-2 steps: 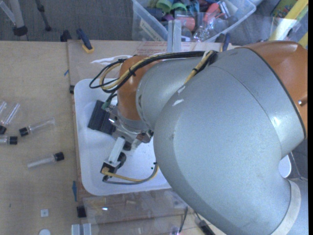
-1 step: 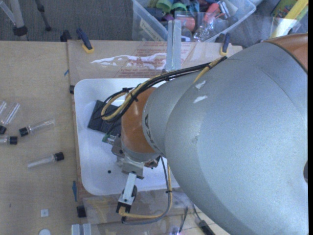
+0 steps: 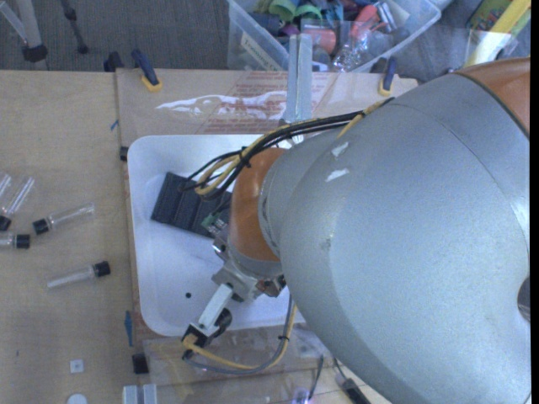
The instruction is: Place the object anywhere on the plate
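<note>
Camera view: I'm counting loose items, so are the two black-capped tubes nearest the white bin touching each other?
Apart. The camera view shows bare bench between the upper tube and the lower tube, left of the white bin.

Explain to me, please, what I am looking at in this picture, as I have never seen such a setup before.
This is one picture from a camera fixed above a bench, looking down at a slant. The large grey shape with the orange band is a robot arm. It reaches in from the right and bends down over a shallow white bin. Its bulk covers whatever lies under its wrist, so I cannot tell whether anything is held. On the wooden bench to the left lie several small clear tubes with black caps. At the top stands a clear tub of colourful odds and ends.
</note>
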`<state>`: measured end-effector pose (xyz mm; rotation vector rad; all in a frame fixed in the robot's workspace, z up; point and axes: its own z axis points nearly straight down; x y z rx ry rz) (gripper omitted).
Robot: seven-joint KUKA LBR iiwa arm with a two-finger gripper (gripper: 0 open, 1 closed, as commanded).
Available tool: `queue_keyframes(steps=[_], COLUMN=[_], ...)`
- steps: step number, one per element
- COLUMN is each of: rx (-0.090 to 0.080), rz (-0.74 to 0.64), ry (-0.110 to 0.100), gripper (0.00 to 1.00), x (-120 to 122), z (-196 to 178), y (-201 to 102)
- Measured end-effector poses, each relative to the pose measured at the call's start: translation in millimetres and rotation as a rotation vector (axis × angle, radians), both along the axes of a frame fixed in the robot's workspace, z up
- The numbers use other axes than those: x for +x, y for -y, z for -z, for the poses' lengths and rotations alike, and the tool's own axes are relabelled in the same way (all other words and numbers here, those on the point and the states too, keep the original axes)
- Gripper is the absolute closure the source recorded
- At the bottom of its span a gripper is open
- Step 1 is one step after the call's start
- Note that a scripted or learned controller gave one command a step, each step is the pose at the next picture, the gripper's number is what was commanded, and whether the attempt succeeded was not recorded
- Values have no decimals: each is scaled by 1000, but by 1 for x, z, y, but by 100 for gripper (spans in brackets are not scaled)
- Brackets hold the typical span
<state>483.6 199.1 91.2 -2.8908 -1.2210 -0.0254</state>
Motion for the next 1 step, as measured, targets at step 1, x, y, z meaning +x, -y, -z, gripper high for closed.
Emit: queue_keyframes(steps=[1], rx=[-4], rz=[-196], ry=[-1], gripper=[100], x=[-1], z=[0], y=[71])
